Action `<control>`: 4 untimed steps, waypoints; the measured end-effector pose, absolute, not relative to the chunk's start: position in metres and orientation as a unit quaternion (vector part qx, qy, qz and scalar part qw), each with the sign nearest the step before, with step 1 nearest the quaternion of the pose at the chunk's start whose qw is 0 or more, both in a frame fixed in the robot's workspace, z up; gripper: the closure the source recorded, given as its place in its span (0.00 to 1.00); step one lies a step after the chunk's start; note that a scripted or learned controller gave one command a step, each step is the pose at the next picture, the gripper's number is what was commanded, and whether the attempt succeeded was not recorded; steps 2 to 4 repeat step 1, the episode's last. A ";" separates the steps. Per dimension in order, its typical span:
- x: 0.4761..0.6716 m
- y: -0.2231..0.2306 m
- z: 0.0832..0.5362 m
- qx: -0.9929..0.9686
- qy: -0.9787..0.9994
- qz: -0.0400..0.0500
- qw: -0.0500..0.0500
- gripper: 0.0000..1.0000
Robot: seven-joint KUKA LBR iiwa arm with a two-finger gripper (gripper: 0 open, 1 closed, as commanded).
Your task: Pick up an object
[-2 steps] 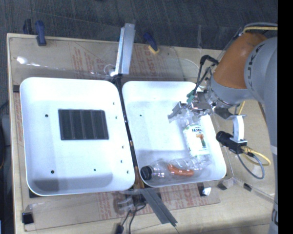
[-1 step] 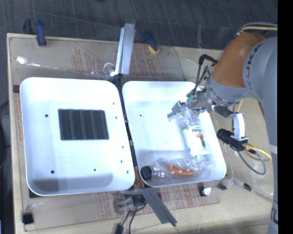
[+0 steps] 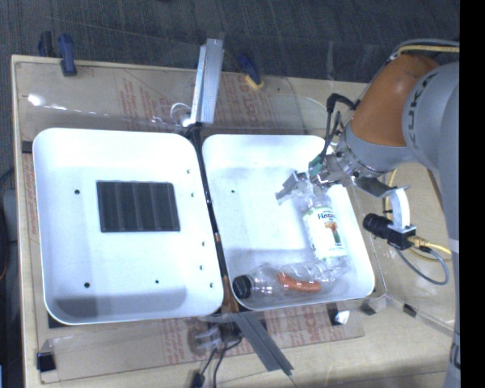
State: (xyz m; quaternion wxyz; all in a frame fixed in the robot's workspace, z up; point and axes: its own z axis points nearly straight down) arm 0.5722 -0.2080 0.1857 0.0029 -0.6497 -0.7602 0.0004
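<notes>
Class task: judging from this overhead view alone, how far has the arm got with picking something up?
Done: the gripper has reached into the right bin, at the top end of the upright-lying clear bottle. In hand: nothing visibly lifted; that bottle and a second bottle lie on the bin floor. Left: grasp and raise one.

Dark ribbed panel [image 3: 137,206] flat in left bin [image 3: 56,148]; blue clamps [image 3: 66,53] on bench edge.

Arm [image 3: 420,111] cut off at the right edge, pincer [image 3: 311,180] tips too small to read, bottle [image 3: 325,229] label print illegible
</notes>
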 end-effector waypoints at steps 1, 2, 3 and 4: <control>0.580 -0.209 0.190 -0.640 -0.768 0.000 -0.001 0.00; 0.580 -0.209 0.190 -0.640 -0.768 0.000 -0.001 0.00; 0.580 -0.209 0.190 -0.640 -0.768 0.000 -0.001 0.00; 0.580 -0.209 0.190 -0.640 -0.768 0.000 -0.001 0.00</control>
